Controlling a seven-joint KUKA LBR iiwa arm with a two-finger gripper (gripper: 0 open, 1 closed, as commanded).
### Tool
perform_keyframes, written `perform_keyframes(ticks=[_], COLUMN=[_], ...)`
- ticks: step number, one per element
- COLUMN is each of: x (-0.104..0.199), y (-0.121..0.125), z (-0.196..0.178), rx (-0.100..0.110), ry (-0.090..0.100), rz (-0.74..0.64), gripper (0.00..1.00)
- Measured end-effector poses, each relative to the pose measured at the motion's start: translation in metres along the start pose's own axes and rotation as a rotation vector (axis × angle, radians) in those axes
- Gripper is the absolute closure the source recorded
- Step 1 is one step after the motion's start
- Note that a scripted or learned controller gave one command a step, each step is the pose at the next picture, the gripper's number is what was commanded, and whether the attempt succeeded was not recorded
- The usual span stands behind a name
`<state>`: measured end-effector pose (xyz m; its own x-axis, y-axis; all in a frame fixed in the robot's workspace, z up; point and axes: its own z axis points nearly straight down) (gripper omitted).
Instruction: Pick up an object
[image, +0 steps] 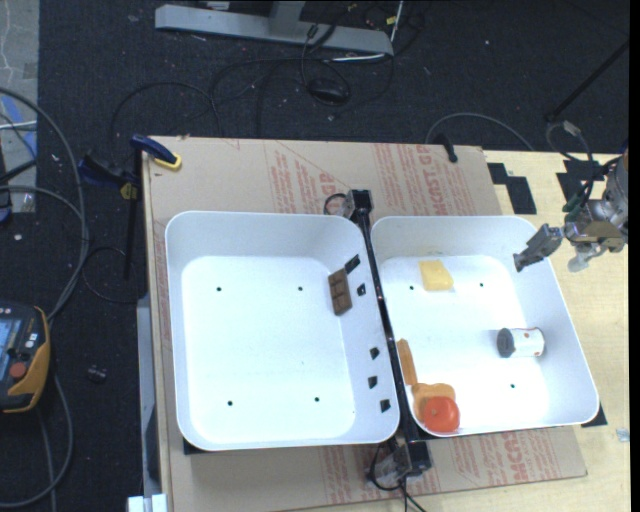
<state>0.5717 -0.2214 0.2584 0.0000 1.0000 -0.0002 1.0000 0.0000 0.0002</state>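
The arm (612, 205) is cut off by the right edge (just its wrist shows); the yellow device (20, 358) is cropped at the left edge.

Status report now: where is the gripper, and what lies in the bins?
Gripper at right bin's far right edge, nothing held. Yellow block, cylinder, red ball untouched. Brown piece in left bin.

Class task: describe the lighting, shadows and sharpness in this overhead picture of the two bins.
Camera view: even light; white bins bright, without harsh glare; soft short shadows beside the yellow block and the small cylinder; the hand at the right edge looks slightly blurred.
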Motion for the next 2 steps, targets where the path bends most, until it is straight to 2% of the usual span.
perform_keyframes(ticks=[1,2], x=[0.0,-0.001], y=[0.026,0.026], z=[0.024,0.012], rx=[0.002,0.0], ry=[0.001,0.0], rz=[-0.001,-0.001], gripper=[0.0,1.0])
